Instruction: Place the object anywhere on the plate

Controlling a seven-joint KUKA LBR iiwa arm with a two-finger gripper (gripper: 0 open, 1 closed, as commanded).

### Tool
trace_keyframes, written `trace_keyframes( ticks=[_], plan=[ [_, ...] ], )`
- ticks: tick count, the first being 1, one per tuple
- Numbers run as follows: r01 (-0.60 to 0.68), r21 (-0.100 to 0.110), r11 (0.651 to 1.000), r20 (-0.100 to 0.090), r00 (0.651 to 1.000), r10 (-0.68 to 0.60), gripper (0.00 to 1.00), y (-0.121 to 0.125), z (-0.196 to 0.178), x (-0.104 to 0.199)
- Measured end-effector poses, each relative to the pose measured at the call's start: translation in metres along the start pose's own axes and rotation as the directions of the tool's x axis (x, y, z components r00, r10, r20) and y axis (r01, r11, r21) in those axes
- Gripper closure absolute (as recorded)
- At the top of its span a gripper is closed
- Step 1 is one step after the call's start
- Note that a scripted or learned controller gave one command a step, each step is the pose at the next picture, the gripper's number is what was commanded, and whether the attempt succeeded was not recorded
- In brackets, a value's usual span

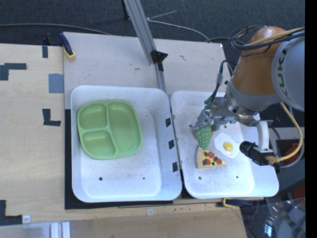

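We lower our gripper (203, 128) onto the green toy (202, 137), fingers pinching its top, to carry it to the plate (109, 129).

plate (109, 129) top open, pole (143, 29) btwn bins

plate (109, 129) in left bin (84, 182), pizza slice (209, 158), egg (226, 146), grapes (202, 135) in right bin (257, 182) (clustered together)
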State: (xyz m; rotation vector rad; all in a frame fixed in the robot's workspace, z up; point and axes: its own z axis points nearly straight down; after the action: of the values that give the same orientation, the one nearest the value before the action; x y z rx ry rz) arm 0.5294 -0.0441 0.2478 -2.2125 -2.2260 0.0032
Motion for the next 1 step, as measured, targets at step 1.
trace_keyframes(
  ticks=[1],
  plan=[
    [0.001, -0.002, 1.000, 0.000, 1.000, -0.001, 1.00, 0.0162, 0.0093, 0.0534]
  ],
)
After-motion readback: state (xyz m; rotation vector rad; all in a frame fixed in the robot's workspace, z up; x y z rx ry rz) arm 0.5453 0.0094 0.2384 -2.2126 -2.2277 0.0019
